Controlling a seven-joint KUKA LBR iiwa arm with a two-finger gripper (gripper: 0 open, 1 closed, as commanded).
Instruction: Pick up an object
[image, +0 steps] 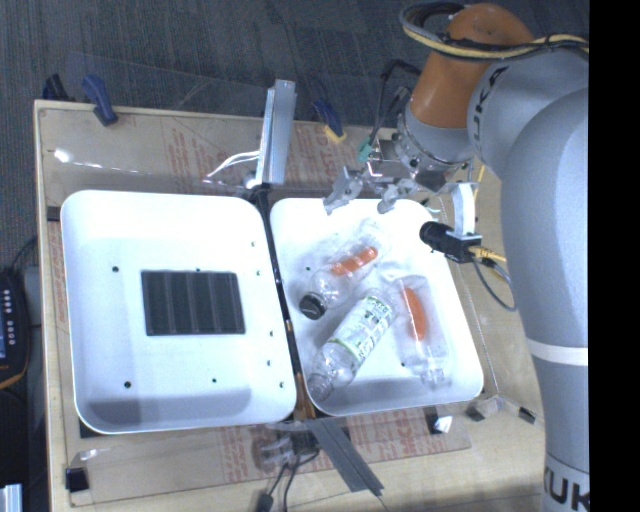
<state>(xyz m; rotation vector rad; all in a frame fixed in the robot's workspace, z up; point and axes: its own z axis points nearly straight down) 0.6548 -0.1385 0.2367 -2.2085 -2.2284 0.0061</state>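
In the right bin (462, 385), three clear plastic bottles (355, 338), two with orange inside; above, the gripper (362, 197) spread open, empty.

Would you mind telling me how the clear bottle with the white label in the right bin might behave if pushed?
The labelled bottle lies on its side, so it would probably roll. It looks transparent and empty, hence likely light. Its smooth plastic may slip.

Single fixed camera, mounted above the bench (150, 440) and looking down at a slant. Both bins lie within the frame: the left bin (90, 300) toward the left edge, the right bin (300, 215) just right of it, near centre. The arm (540, 150) enters right of the right bin, close to the lens and large in frame.
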